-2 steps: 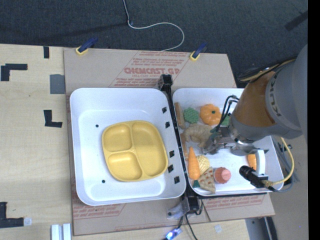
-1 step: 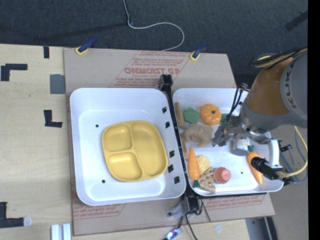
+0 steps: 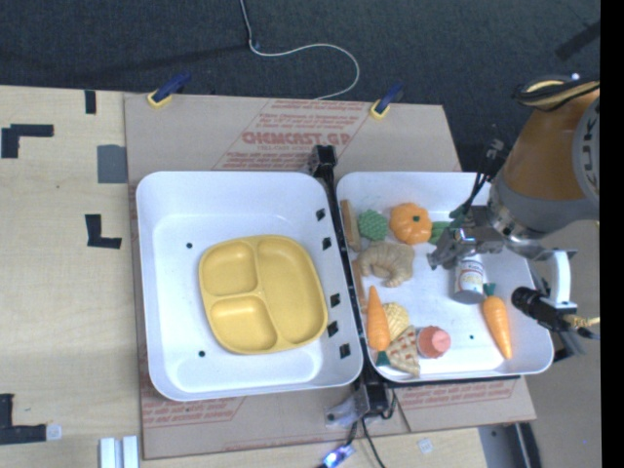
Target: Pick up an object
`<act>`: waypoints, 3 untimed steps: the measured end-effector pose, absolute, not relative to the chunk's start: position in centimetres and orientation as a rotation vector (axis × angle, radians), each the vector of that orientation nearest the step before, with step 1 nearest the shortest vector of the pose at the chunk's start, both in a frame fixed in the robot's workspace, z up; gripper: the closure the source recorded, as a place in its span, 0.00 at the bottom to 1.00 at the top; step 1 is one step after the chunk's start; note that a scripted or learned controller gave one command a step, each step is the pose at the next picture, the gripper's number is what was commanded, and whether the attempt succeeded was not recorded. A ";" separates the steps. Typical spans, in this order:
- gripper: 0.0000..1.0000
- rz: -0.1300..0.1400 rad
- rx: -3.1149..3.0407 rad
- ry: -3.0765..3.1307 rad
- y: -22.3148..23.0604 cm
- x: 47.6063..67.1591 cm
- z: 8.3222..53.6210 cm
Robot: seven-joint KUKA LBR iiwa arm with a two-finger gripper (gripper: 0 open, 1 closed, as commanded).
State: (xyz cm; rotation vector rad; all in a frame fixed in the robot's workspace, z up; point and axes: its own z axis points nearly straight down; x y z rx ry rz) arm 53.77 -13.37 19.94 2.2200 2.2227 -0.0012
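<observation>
I count two bins [image 3: 161, 213] on the desk [image 3: 58, 261]. The left one has one yellow tray [image 3: 261, 292], split into three compartments. In the right bin I see two carrots [image 3: 497, 326], one pumpkin [image 3: 410, 222], one green piece [image 3: 371, 225], one tan lump [image 3: 387, 262], one small bottle [image 3: 470, 277], one red-capped item [image 3: 430, 341], and what may be one waffle-patterned piece [image 3: 396, 318], though that corner is cluttered.

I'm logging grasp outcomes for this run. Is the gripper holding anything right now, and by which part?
It cannot be told. The gripper sits low in the right bin, right beside a small jar, but nothing is visibly between its fingers.
</observation>
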 end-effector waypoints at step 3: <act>1.00 -0.006 2.219 2.232 -3.4 53.4 21.3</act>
